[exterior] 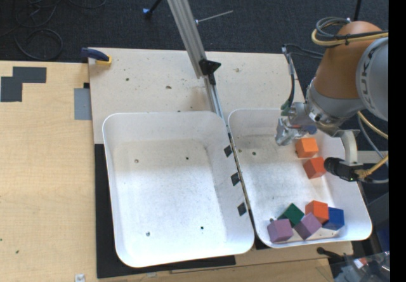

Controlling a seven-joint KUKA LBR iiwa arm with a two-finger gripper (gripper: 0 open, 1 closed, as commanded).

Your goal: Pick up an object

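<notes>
My gripper (pixel 287 132) hangs over the upper part of the right bin (pixel 266 173), under the grey and orange wrist. An orange cube (pixel 307 146) lies just to its right and slightly nearer, close to the gripper. A red-orange cube (pixel 314 167) sits below that one. At the bin's near corner several cubes are clustered: a green one (pixel 293 213), an orange one (pixel 318 209), a blue one (pixel 335 218) and two purple ones (pixel 280 230) (pixel 307 225).
The left bin (pixel 127 147) lies beside the right one, parted by a ridge with black clips (pixel 235 178). A slanted aluminium post (pixel 190 33) rises behind the bins. Cables and a black connector (pixel 339 168) hang at the right bin's right rim.
</notes>
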